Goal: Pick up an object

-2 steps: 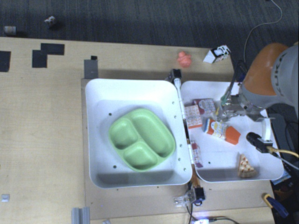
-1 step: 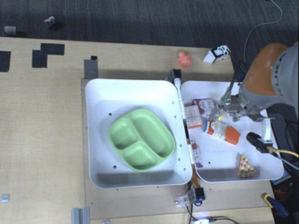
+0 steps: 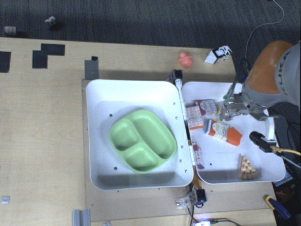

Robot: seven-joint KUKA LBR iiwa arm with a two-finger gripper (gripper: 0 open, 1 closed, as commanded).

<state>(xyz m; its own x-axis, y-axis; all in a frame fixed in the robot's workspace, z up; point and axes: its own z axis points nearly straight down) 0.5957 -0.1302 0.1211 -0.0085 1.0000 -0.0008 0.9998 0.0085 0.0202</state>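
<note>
The arm reaches in from the right, and its gripper [image 3: 229, 108] hangs low over the right bin [image 3: 263, 175]. Just under it and a bit nearer lies a small orange and white carton [image 3: 222, 131]. The gripper is too small and blurry here, so I cannot tell if it is grasping anything.

This looks like the reaching step. Nothing is lifted yet, as far as I can see. The carton lies flat on the bin floor, with some small packets [image 3: 197, 113] just to its left and a pizza slice toy [image 3: 246, 168] near the front right corner.

The left bin [image 3: 94, 126] holds a green plate [image 3: 142, 139].

Next, I think the gripper needs to go down right over the carton, squeeze it, and lift it.
</note>
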